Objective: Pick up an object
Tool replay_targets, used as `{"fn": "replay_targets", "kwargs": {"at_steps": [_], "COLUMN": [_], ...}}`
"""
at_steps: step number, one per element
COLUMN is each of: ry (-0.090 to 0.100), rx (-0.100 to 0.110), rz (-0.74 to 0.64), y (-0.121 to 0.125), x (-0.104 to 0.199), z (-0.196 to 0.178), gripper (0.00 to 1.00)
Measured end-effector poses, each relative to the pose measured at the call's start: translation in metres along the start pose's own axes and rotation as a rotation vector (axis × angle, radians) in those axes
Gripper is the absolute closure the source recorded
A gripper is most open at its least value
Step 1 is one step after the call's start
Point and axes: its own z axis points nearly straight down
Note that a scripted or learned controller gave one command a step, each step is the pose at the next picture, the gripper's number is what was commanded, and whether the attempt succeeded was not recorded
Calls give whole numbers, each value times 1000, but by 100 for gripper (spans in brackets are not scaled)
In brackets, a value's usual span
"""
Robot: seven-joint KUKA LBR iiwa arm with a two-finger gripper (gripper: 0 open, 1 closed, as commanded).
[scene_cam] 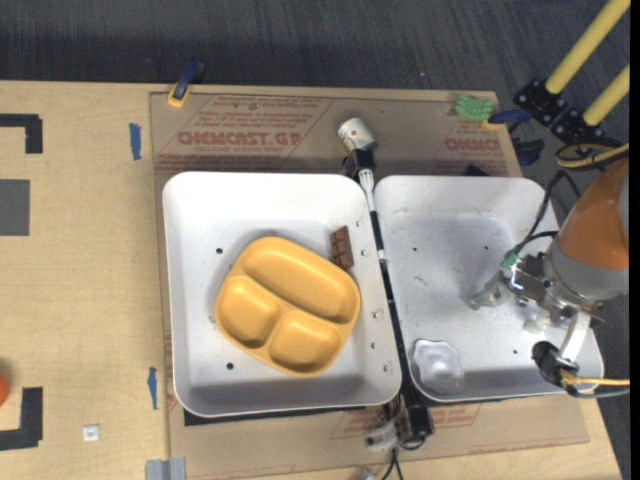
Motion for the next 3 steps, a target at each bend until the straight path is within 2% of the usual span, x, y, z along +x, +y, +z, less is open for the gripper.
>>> {"fn": "replay_targets", "kwargs": {"at_steps": [1, 3], "ry": [-1, -1], "rx": [-4, -2], "rz": [-307, -266], "y": [28, 110], "x": [23, 67], "z": [0, 0], "gripper": [0, 0]}}
